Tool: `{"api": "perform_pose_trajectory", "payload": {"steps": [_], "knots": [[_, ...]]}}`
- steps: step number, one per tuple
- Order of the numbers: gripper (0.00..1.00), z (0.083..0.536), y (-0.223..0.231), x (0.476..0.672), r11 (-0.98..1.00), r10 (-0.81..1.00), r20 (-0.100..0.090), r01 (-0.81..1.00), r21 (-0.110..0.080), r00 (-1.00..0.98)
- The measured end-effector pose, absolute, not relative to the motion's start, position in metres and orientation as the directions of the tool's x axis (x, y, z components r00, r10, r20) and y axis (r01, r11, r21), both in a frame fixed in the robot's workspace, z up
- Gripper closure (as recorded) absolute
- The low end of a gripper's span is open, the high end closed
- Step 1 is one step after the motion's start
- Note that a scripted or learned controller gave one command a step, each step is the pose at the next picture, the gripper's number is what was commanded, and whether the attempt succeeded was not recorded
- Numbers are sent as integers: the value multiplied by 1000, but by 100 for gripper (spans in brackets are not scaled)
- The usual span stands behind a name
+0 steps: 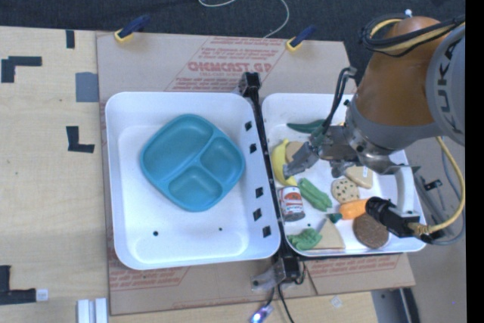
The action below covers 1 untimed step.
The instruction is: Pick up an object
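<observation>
From above: my gripper (306,156), hanging over the right-hand white bin (302,104) by its left wall beside a yellow plastic banana (279,160); whether it grips anything, I cannot tell. Crowded toys risk a glancing, empty grab.

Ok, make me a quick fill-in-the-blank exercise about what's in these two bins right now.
1. The blue divided plate lies in the ____ bin of the camera view.
2. The plate has ____ compartments.
3. The small can lies in the same bin as the ____, a yellow fruit.
4. The gripper hangs over the ____ bin.

Missing words: left; three; banana; right
</observation>
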State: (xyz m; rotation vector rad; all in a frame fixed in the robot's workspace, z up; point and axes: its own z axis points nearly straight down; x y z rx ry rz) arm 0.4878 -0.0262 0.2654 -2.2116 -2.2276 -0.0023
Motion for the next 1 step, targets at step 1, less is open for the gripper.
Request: {"api": "perform_pose_trajectory", "payload": {"steps": [1], "knots": [[0, 179, -8, 499, 2, 1000, 0, 1000, -11, -2]]}}
